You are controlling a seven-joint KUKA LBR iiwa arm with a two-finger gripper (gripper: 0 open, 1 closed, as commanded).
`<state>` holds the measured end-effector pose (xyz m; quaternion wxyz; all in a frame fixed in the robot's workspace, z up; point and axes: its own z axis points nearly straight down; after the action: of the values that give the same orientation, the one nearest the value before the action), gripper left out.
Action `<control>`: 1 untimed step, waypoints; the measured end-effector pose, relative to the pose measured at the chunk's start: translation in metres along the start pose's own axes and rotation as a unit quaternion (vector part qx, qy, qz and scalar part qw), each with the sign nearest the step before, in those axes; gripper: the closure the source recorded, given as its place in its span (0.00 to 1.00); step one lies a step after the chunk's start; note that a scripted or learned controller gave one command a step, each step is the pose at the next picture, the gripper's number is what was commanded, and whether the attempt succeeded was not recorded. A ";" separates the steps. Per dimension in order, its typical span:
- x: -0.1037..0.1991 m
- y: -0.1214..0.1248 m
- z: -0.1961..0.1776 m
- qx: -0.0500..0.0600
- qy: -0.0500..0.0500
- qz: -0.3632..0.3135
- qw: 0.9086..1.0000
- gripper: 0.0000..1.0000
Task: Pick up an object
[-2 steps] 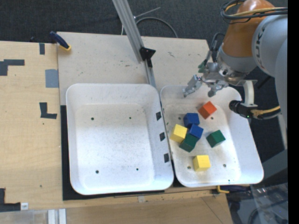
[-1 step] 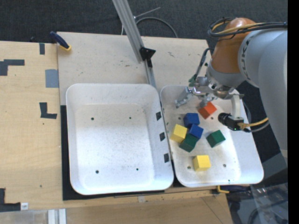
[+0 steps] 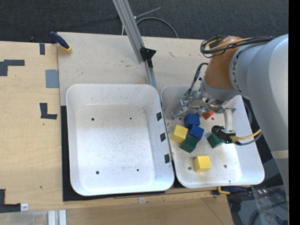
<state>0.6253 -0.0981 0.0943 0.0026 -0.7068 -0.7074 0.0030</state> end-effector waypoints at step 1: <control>0.001 0.002 -0.014 -0.003 0.000 -0.001 1.000 1.00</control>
<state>0.6273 -0.0971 0.1085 0.0006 -0.7060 -0.7082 0.0008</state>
